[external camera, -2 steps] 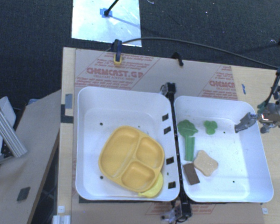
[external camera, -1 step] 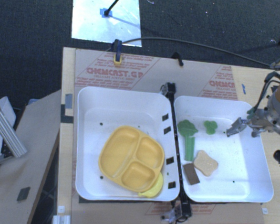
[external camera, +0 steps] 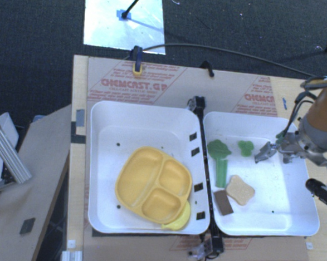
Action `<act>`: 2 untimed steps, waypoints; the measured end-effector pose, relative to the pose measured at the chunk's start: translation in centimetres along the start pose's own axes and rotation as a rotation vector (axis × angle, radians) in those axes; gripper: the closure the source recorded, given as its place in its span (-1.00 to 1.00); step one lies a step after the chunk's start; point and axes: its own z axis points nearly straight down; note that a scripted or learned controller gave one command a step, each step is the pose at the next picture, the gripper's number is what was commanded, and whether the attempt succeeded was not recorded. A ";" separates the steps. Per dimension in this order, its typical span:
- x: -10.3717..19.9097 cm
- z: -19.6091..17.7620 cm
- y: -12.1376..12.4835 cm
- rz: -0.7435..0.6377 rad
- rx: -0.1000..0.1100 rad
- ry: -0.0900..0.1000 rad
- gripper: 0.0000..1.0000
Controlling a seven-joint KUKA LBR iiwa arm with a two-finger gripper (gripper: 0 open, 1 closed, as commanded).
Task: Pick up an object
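1. Camera view, layout: I see two shallow white plastic bins side by side. The left bin (external camera: pixel 102 167) at centre frame holds a yellow compartmented plastic tray (external camera: pixel 154 184) with a yellow curved piece (external camera: pixel 181 217) tucked under its lower right edge.
2. Camera view, candidates: the right bin (external camera: pixel 297 220) holds a green leafy toy with a long stem (external camera: pixel 220 159), a small green lump (external camera: pixel 245 147), a tan bread-slice-shaped toy (external camera: pixel 240 189) and a brown flat rectangular piece (external camera: pixel 223 202) touching the bread's lower left.
3. Camera view, arm pose: the grey arm with orange band (external camera: pixel 326 113) enters at the right edge, wrist angled left and downward. The two-finger gripper (external camera: pixel 264 152) sits over the right bin's upper area, just right of the small green lump.
4. Tool state: I cannot tell the jaw opening; nothing is visibly held.
5. Step guidance: I judge the small green lump the nearest target. Centre over it, descend vertically, and keep off the bin wall before closing.
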 end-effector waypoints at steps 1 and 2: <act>-0.1 -1.3 0.1 -0.001 -0.005 -0.002 1.00; 0.2 -6.9 -0.8 0.001 -0.006 -0.002 1.00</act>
